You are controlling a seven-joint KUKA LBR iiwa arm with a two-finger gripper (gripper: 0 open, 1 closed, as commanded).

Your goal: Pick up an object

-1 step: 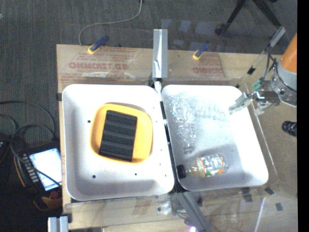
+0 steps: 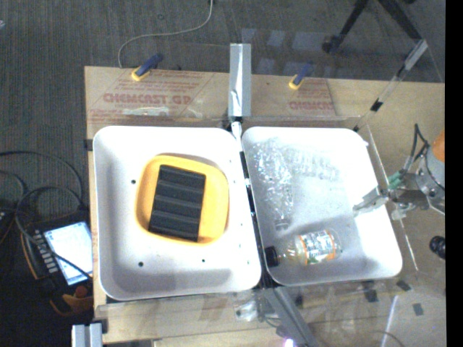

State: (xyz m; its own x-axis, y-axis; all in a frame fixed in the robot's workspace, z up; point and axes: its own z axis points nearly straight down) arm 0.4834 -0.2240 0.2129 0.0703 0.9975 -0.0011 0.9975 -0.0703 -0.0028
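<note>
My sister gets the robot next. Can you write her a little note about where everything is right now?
Gripper: at the right bin's right wall, holding nothing; can't tell whether it is open.
Right bin: small bottle lying on its side near the front, crinkled clear plastic toward the back.
Left bin: yellow and black block in the middle.
Done: nothing picked up yet.
Left: grab one object and lift it.

I see a yellow tray [image 2: 217,194] with a black block [image 2: 177,201] in the left bin [image 2: 116,194]. In the right bin [image 2: 362,194] lie a bottle [image 2: 307,248] and clear plastic [image 2: 278,172]. The gripper [image 2: 383,197] sits at its right rim.
</note>
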